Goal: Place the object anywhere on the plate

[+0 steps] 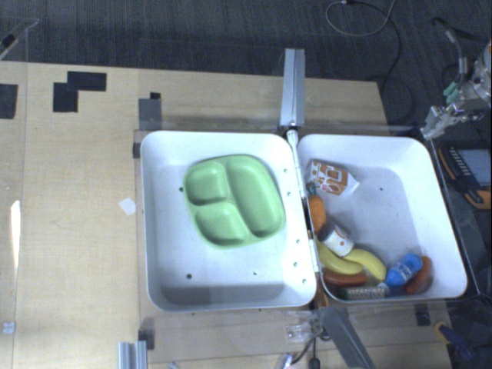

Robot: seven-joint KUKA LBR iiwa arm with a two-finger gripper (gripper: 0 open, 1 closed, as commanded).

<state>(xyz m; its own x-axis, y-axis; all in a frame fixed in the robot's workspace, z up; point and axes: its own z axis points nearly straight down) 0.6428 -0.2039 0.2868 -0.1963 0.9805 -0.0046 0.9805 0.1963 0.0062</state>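
Observation:
A light green plate [234,200] with three compartments lies in the left bin [165,283], with nothing on it. The right bin [415,167] holds several objects along its left and front sides: a white and orange packet [330,179], an orange carrot-like piece [317,214], a small white and yellow cylinder [338,241], a yellow banana [355,263], a blue bottle [403,271] and a reddish-brown item [421,277]. My gripper [447,114] hangs at the far right, beyond the right bin's back corner, well away from the objects and the plate.
A metal divider post [293,91] stands behind the seam between the two bins. Cables [369,14] lie on the dark floor at the back. The wooden bench [69,206] stretches out to the left of the bins.

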